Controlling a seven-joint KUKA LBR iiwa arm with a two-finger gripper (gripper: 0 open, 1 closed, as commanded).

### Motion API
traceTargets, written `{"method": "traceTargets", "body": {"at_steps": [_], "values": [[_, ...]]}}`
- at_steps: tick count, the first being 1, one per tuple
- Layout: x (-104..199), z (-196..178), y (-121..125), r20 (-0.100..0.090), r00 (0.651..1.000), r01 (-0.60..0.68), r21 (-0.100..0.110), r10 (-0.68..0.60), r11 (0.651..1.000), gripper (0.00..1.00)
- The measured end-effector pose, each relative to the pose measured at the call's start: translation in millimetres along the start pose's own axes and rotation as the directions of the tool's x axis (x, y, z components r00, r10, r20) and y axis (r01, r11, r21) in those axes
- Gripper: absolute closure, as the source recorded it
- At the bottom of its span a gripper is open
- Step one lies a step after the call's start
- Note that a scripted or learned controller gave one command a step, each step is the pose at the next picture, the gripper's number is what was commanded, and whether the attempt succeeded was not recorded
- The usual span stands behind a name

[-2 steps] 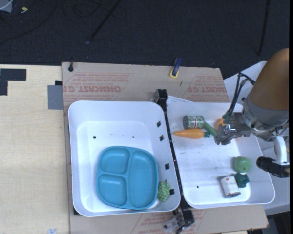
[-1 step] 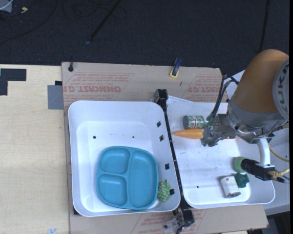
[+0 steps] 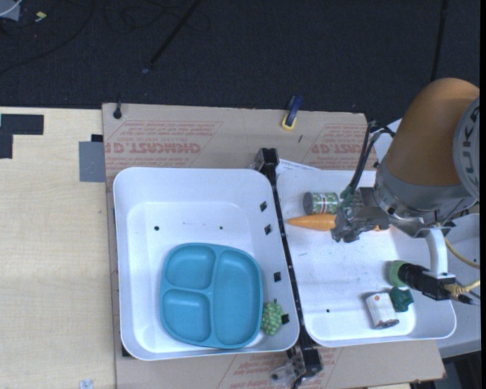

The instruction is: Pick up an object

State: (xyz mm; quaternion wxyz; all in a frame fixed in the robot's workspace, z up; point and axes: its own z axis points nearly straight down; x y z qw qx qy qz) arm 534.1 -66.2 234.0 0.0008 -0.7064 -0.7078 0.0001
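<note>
While the gripper [image 3: 346,227] sits low over the right bin [image 3: 340,314] near its far edge, at the thick end of the carrot [image 3: 312,222], its opening cannot be judged from this angle, and nothing is seen held. The carrot is smooth, tapered and apparently hard plastic, lying just beside a round green-labelled can [image 3: 320,202]. It may roll or squirt away, or the gripper may strike the can instead.

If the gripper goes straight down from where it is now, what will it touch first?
Probably the carrot: the gripper hangs over its thick end. Depth is unclear from this slant, so it may meet the bin floor beside it.
</note>
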Motion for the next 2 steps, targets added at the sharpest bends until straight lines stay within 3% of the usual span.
{"method": "traceTargets", "body": {"at_steps": [2], "values": [[-6.3,17.0,0.1,0.001,1.0,-0.003,0.003,0.003,1.0,1.0]]}}
